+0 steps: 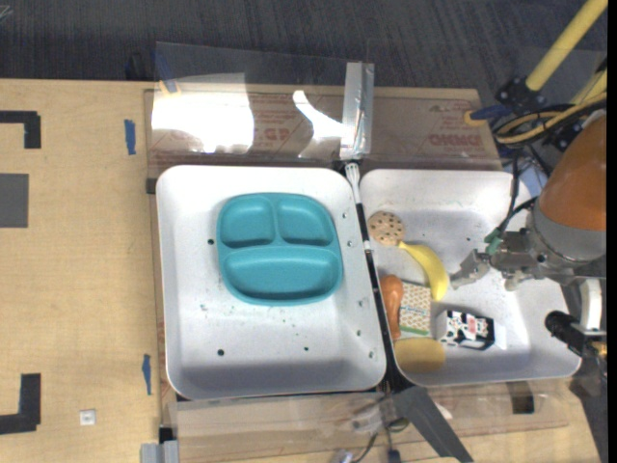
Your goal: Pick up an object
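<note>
Two shallow white plastic bins side by side on a tan cardboard-covered bench (77, 287), glossy, with rounded corners and dark specks. In the left bin (193, 355), a smooth teal plastic plate (280, 247), rounded-rectangular, split into three compartments. Right bin (501, 350) just right of that plate, holding every small item. Grey arm with orange band (583, 191) over the right bin's far right side, metallic gripper (482, 258) pointing left toward the teal plate; state of fingers cannot be told. Behind both bins, clear plastic sheeting with glare and a strip of silver tape, red mirrored print on cardboard, unreadable. Curved yellow banana (429, 268) right of the plate, just left of the gripper. Below the banana: a small carton with patterned pastel print (415, 309), an orange rounded item (390, 292) touching its left side, a black-and-white printed packet (468, 329), lettering illegible, and a dull yellow rounded lump (420, 352). Round beige speckled cookie-like disc (385, 226) nearest the plate's upper right corner
</note>
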